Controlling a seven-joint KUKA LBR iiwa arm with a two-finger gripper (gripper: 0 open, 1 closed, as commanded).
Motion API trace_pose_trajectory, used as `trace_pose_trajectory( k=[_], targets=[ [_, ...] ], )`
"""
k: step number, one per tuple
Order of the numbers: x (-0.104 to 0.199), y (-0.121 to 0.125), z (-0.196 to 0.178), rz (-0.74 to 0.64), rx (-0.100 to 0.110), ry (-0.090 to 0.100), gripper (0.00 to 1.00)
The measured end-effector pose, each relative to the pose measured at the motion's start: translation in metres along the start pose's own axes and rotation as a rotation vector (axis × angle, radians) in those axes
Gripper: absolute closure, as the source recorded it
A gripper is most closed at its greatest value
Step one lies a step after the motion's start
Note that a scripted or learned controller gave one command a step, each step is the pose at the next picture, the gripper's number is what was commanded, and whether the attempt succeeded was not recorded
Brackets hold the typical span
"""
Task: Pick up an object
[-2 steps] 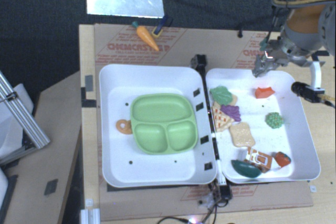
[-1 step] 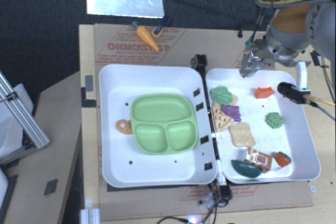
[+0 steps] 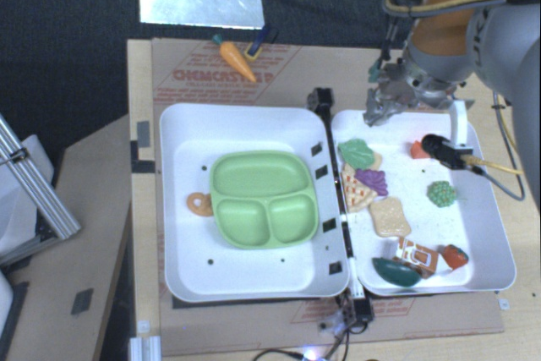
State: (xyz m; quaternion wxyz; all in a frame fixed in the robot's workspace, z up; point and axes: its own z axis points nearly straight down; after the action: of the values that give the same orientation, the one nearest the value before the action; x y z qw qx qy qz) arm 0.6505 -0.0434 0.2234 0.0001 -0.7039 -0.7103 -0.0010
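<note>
My gripper (image 3: pixel 378 112) hangs over the far left corner of the right bin (image 3: pixel 490 237), just beyond a green lettuce leaf (image 3: pixel 357 152). I see nothing held beneath it. The right bin holds several toy foods: purple grapes (image 3: pixel 372 179), a pizza slice (image 3: pixel 356 194), a slice of bread (image 3: pixel 390 217), a broccoli floret (image 3: pixel 441 194), a small red piece (image 3: pixel 418 150), an orange and white box (image 3: pixel 418 254), a dark green piece (image 3: pixel 395 271) and a red-brown piece (image 3: pixel 455 256).
The left bin (image 3: pixel 182 148) holds a green divided plate (image 3: pixel 262 199) and a small pretzel (image 3: pixel 199 204). A toy carrot (image 3: pixel 237 61) lies on the cardboard behind the bins. A black divider (image 3: pixel 334 190) runs between the bins. A cable (image 3: pixel 499 169) trails across the right bin's far side.
</note>
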Motion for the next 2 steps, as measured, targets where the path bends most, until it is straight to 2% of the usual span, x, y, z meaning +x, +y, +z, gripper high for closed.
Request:
trace_pose_trajectory(
  k=[1,2],
  targets=[
    [0.055,-0.005,0.009,-0.001,0.0,0.001,1.0],
    [0.09,-0.007,0.009,0.001,0.0,0.0,1.0]
  ],
)
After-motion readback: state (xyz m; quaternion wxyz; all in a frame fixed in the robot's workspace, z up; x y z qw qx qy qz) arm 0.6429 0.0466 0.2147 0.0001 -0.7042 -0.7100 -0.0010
